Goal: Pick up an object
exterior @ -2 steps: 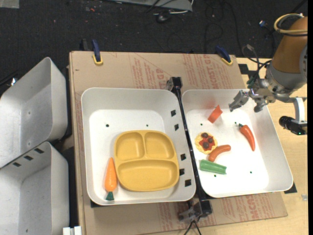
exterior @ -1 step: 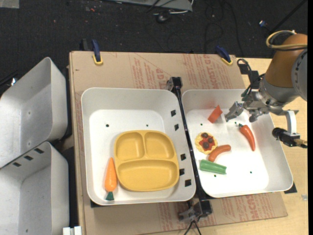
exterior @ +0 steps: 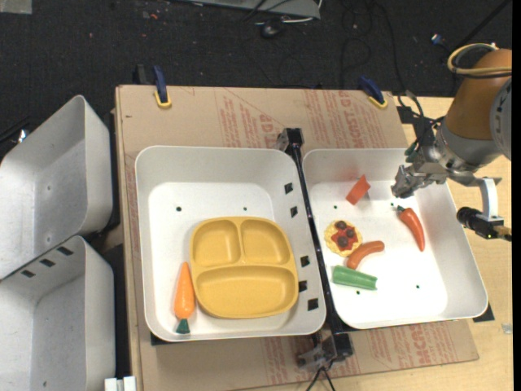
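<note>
Status: pick not made yet, judging by layout. Gripper [exterior: 404, 187] sits low over the right bin [exterior: 464, 300], at its upper right area, just above the red chili pepper [exterior: 413, 227]. Nothing visible between its fingers; whether it's wide or narrow I cannot tell from this angle, the tip is a dark blur.

Using the chili pepper as reference:
- orange-red wedge piece [exterior: 358, 190] is up and to its left, near the gripper but apart from it
- small round pizza toy [exterior: 343, 235] is to its left
- sausage [exterior: 365, 252] is lower left, touching or just beside the pizza
- green bean pod [exterior: 354, 278] is further lower left, just below the sausage

All 5 lie flat on the bin floor, none lifted.

Left bin [exterior: 155, 169], well left of the chili: yellow divided plate [exterior: 244, 265] with a toy carrot [exterior: 184, 293] lying along its left edge. Untouched, arm is nowhere near it.

Done: approach into the right bin, roughly. Left: settle over a target (chili or the wedge look closest), close, lift. Chili is thin and flat, so a grasp could slip off.
</note>
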